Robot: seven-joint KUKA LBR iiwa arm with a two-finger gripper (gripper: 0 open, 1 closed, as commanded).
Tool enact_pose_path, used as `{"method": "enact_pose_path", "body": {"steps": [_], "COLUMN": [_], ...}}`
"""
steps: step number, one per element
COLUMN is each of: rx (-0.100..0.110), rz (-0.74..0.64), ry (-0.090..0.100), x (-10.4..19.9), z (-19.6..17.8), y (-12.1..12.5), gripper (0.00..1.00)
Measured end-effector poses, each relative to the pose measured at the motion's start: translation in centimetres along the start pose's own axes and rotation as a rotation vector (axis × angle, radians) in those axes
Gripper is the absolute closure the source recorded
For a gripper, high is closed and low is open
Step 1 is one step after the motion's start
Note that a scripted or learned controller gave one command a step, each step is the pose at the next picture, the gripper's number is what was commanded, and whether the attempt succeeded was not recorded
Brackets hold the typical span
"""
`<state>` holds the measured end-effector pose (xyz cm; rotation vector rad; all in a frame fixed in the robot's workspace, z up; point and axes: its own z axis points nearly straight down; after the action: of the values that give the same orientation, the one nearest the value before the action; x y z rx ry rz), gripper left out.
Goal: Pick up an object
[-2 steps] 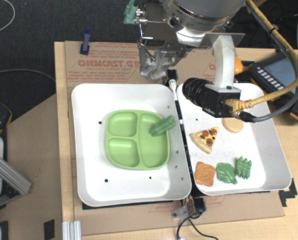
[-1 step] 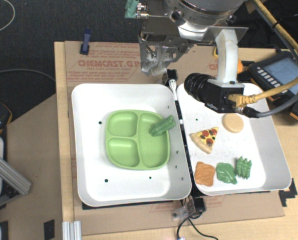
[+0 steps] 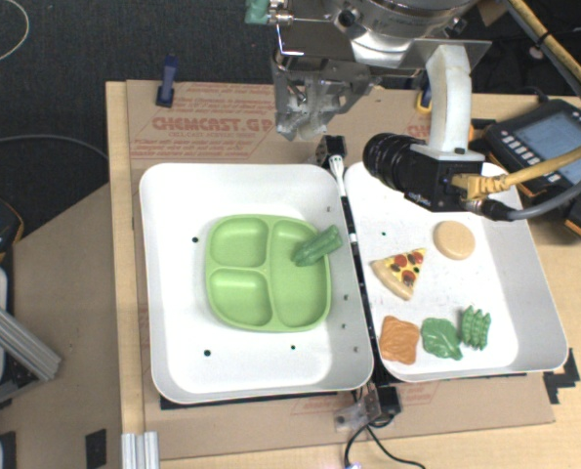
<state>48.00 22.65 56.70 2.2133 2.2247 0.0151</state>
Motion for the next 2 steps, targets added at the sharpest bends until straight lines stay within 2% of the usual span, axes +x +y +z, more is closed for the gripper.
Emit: {"method": "enact_pose_path", "body": {"steps": [1,2], "rx": [-0.003,0.027], "rz": [-0.001,0.007], "ry": [0.001,-0.013], "x": [0.0,-0.4], "z": [-1.0,18.6], "y": [0.0,-0.4], "gripper": [1.0,1.0]}}
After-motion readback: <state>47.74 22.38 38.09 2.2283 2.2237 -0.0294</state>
